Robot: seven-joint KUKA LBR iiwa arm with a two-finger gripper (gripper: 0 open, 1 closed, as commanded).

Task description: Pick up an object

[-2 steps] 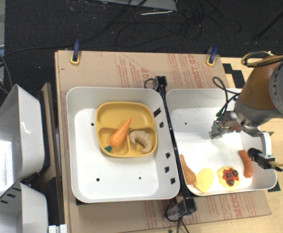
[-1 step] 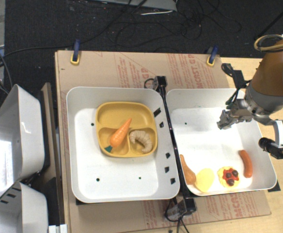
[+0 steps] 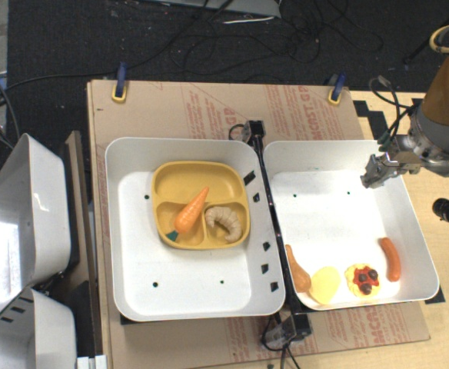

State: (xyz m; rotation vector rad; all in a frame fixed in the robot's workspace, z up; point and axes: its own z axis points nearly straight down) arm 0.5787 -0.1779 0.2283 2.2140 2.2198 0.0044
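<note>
Gripper (image 3: 374, 171), its opening impossible to judge, hangs above the right bin (image 3: 340, 206)'s far right corner, well apart from the sausage (image 3: 391, 258), pizza slice (image 3: 363, 278) and yellow disc (image 3: 325, 283) along that bin's near wall, so nothing is gripped.

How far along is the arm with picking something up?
Nothing looks picked yet. The gripper hovers over the right bin's upper right corner, away from the toy food. The sausage, pizza piece and yellow disc lie along the near edge. Reaching, grasping and lifting remain.
</note>
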